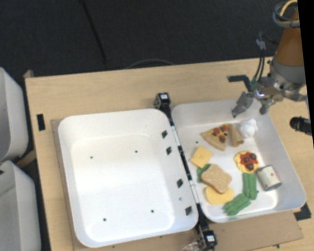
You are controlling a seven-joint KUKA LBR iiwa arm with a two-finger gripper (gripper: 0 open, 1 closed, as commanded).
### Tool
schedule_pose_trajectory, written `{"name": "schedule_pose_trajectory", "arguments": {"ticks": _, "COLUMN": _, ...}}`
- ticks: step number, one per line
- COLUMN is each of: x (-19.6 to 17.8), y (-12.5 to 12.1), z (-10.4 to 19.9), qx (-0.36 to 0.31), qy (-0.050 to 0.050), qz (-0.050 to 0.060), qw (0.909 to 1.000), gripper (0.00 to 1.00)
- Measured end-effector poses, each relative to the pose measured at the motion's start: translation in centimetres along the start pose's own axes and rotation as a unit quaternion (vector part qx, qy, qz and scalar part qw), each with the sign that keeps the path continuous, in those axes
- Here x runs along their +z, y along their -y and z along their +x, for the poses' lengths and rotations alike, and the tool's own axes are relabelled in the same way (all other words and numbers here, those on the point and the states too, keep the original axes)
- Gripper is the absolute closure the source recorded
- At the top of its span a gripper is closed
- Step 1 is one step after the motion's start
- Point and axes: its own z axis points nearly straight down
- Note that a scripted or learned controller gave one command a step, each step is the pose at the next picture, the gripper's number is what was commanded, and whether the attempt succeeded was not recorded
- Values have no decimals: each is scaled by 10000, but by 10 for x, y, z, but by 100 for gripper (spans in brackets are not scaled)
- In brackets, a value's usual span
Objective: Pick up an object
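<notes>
My gripper (253, 105) hangs over the far edge of the right bin (287, 180), fingers spread open with nothing between them. Just below it lie a small white lump (249, 128) and a pizza slice (219, 136). Further toward the front of the bin are a yellow cheese square (201, 157), a slice of bread (216, 178), a yellow round piece (218, 196), a round mini pizza with red bits (246, 161), green pods (242, 195) and a small grey can (268, 177).
The left bin (123, 174) adjoins the right one, with black clips (177, 148) along the shared divider. White boxes (1, 168) stand at the left of the bench. A black fitting (299, 125) sits right of the right bin.
</notes>
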Motion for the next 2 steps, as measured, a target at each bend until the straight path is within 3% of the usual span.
{"name": "schedule_pose_trajectory", "arguments": {"ticks": 1, "x": -27, "y": -7, "z": 0, "qx": 2, "qy": -18, "qz": 42, "qw": 10000, "gripper": 0}}
{"name": "schedule_pose_trajectory", "arguments": {"ticks": 2, "x": -80, "y": -35, "z": 23, "qx": -2, "qy": -16, "qz": 24, "qw": 10000, "gripper": 0}}
